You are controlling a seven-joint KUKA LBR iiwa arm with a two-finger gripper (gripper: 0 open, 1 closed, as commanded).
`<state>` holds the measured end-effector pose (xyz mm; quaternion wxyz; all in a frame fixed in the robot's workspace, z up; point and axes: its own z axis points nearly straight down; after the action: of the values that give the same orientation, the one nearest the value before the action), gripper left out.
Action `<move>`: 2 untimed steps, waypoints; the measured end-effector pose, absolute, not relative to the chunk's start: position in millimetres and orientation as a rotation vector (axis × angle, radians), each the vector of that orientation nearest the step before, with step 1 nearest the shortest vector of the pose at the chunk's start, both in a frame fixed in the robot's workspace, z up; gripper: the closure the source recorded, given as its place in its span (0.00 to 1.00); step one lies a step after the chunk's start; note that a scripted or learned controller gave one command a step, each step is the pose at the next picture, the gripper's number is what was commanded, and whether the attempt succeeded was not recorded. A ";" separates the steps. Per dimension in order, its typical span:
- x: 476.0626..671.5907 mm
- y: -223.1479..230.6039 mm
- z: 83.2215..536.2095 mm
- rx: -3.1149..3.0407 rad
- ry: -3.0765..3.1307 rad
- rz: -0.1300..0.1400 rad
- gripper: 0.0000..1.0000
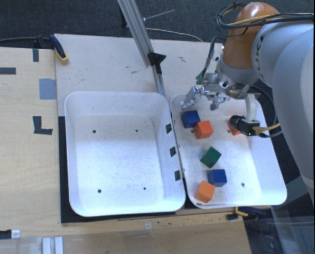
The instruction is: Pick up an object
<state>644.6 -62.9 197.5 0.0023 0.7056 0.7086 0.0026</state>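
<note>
We saw the arm (274, 41) reaching in from the right, with its tool (204, 100) hanging low over the far end of the right bin (263, 192). The tool stood just above and beside a blue cube (190, 118), with an orange cube (203, 129) touching that one or almost so. We could not tell if the tool was released or clenched, because its metal parts were small and mixed together from this slanted angle, and we saw nothing between them, so we judged that no object was held yet. Further down the same bin lay a green cube (211, 156), a second blue cube (217, 177) and a second orange cube (204, 191), these last two close together near the front rim. A small reddish thing (234, 129) showed partly behind a black part of the arm, and we could not name it. The left bin (73, 142) stood just beside, on the same surface (20, 157). In our judgement the tool was placed there to take the first blue cube, being the nearest one. The orange neighbour so close could disturb the grasp, since a finger may land on it or push both cubes away.
</note>
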 end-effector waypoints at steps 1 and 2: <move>570.1 -105.0 314.6 2.218 2.216 0.005 0.00; 633.1 -91.6 220.7 2.220 2.229 -0.008 0.00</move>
<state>633.1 -91.6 220.7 -0.0023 0.7057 0.7085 -0.0025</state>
